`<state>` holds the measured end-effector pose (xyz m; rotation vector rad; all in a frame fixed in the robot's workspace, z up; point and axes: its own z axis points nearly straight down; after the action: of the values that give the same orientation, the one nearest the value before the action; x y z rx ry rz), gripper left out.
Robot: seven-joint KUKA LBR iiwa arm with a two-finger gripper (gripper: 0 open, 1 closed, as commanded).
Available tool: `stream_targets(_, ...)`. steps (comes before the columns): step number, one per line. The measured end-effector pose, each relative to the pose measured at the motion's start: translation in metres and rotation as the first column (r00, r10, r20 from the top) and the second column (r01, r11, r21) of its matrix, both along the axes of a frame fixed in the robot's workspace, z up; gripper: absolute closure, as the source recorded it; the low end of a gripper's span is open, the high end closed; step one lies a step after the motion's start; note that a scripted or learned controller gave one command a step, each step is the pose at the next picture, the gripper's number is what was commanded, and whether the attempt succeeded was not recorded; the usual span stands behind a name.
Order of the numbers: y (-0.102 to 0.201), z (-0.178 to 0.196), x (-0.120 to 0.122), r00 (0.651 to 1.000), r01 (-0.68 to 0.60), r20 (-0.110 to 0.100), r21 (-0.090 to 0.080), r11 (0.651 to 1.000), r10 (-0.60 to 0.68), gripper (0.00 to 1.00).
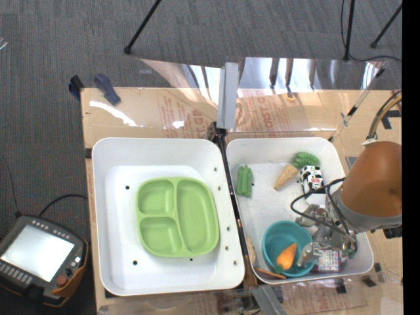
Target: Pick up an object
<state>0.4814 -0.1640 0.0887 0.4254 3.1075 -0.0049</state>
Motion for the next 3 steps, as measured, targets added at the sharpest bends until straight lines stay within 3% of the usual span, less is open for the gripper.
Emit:
stream_targets(1, 0.074, 0.009, 0.007, 0.991, -0.124, 0.040, -0.021, 0.992, 0.124, 0.00)
stream_targets(2, 0.077, 0.007, 0.006, 0.999, 0.008, 0.038, -0.006, 1.000, -0.008, 0.00)
stream_targets(3, 0.070, -0.002, 0.065, 0.978, 0.207, -0.005, 0.004, 0.978, -0.207, 0.00)
